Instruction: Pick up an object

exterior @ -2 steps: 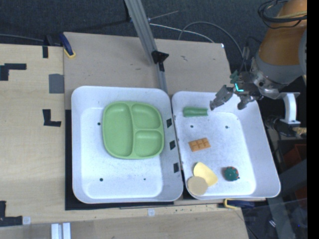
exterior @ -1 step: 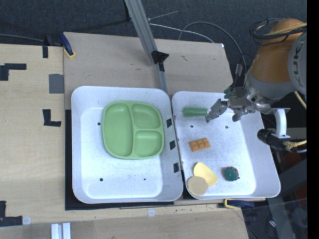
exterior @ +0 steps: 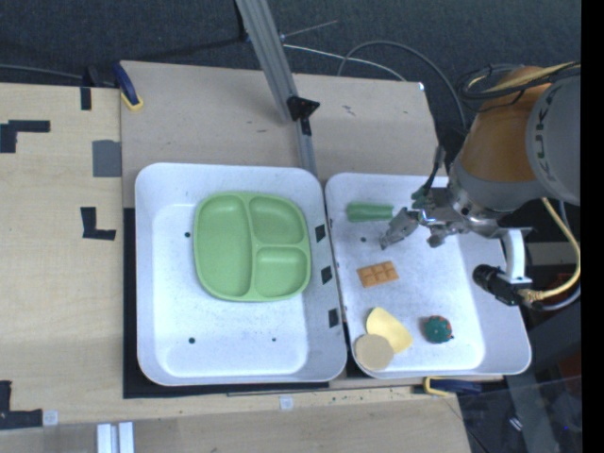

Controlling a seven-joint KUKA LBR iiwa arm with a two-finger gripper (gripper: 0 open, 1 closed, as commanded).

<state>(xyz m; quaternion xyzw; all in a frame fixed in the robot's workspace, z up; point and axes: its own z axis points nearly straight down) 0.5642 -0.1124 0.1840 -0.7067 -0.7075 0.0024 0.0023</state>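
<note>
The jaws (exterior: pixel 406 227) hang over the upper part of the right bin (exterior: pixel 472 347), reaching in from three o'clock; whether they are apart or together I cannot tell, and nothing shows between them. Their spot suggests a descent toward the nearest loose piece, though none has been taken yet. Just at their ten o'clock lies a green stick (exterior: pixel 369 212), smooth and rounded, set crosswise near the bin's top wall. At six o'clock sits a waffle (exterior: pixel 377 274), flat, orange-brown and gridded. Farther down, at the bin's lower edge, a pale yellow wedge (exterior: pixel 391 328) touches a tan disc (exterior: pixel 374 351), both plastic-looking, and a small dark green ball (exterior: pixel 436 328) lies apart at their three o'clock. The left bin (exterior: pixel 160 338) carries a light green divided plate (exterior: pixel 252 245), glossy, with three wells. Both bins rest on the tan worktop (exterior: pixel 189 111).
</note>
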